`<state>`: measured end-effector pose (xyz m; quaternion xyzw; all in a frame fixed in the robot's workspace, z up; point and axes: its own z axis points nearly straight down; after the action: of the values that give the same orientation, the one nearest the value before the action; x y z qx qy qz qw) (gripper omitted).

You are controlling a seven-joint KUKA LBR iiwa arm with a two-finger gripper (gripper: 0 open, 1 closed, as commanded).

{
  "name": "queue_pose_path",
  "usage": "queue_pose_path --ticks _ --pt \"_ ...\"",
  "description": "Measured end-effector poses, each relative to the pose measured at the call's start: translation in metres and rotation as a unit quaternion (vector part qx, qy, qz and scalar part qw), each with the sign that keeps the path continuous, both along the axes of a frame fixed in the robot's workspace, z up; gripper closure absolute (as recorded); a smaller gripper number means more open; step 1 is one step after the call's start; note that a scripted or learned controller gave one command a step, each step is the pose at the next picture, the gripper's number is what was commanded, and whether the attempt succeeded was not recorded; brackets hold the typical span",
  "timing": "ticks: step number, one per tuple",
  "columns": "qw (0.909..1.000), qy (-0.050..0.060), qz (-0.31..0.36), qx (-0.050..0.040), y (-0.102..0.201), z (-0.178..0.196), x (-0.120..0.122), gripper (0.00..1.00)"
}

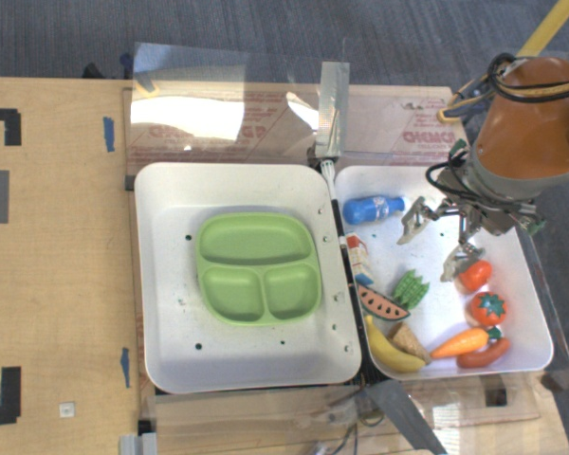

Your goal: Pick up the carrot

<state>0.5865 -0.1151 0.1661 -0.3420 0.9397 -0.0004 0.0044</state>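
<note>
The orange carrot (460, 341) lies near the front edge of the right bin (536, 292), slanted, with a red sausage-like piece (486, 354) against its near side. My gripper (438, 241) hangs over the middle of that bin, well behind the carrot. It is open, one finger (414, 222) spread to the left and the other (461, 257) close beside a red-orange round fruit (475, 275). Nothing sits between the fingers.
The right bin also holds a blue bottle (373, 208), a small red-and-white bottle (357, 255), a green vegetable (410, 289), a watermelon slice (380, 304), a banana (389, 349), a cone (409, 337) and a red tomato (487, 308). A green divided plate (259, 266) lies in the left bin (161, 282).
</note>
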Motion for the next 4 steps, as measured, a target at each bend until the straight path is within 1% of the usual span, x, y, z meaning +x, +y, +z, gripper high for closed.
queue_pose_path --ticks 1,2,3,4 --pt "0.9995 0.004 0.030 -0.0001 0.015 -0.029 -0.094 0.00" --pt "0.9728 0.000 -0.232 0.0017 0.058 0.020 -0.079 0.00" --pt "0.9995 -0.001 -0.031 0.0000 0.069 0.075 -0.051 0.00" --pt "0.9996 0.001 -0.028 -0.0016 0.022 0.086 -0.095 0.00"
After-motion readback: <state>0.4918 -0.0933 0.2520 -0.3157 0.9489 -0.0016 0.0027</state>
